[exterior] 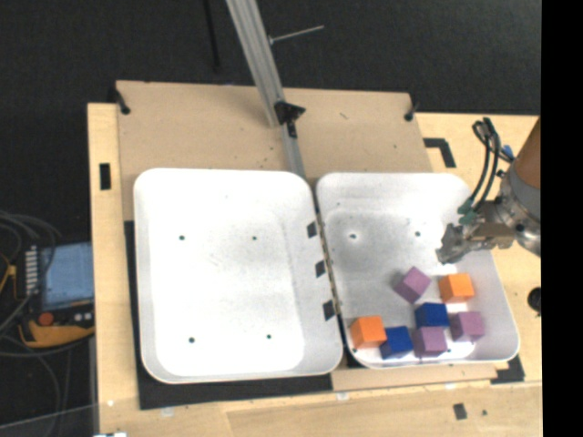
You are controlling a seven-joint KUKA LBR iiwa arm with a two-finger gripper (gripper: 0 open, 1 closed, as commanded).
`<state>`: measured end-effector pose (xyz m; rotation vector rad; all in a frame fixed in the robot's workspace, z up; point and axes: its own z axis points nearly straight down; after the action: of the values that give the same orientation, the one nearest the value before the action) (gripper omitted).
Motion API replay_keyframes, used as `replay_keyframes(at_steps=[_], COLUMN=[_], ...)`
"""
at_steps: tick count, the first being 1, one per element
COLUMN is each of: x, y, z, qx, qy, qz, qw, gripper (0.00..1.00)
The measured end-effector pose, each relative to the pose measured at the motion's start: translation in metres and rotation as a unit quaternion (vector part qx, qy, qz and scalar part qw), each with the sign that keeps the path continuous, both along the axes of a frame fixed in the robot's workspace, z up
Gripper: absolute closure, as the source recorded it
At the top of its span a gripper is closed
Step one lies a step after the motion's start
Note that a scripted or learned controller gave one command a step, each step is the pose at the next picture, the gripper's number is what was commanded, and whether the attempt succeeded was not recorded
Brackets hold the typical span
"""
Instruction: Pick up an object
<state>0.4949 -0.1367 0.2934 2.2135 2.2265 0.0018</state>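
Note:
The right bin [383, 198] holds several small blocks near its front right. A purple block [413, 283] lies tilted in the middle, with an orange block [456, 287] to its right. Below them sit a blue block [432, 315], two more purple blocks [431, 340] [470, 324], another blue block [396, 341] and an orange block [368, 330]. My gripper [453, 248] hangs at the bin's right side, just above the right orange block. Nothing shows between its tips.
The left bin [228, 271] lies beside the right one. A slanted metal post [260, 53] rises from the back of the bench. A blue device with cables [64, 280] sits off the bench at left.

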Motion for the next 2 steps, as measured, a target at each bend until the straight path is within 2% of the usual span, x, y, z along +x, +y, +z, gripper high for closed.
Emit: replay_keyframes(at_steps=[1,2], x=[0.007,-0.001], y=[0.050,0.102], z=[-0.019,-0.032], qx=[0.0006,0.0008], qy=[0.001,0.001], qz=[0.000,0.000], qw=[1.0000,1.0000], gripper=[1.00,1.00])
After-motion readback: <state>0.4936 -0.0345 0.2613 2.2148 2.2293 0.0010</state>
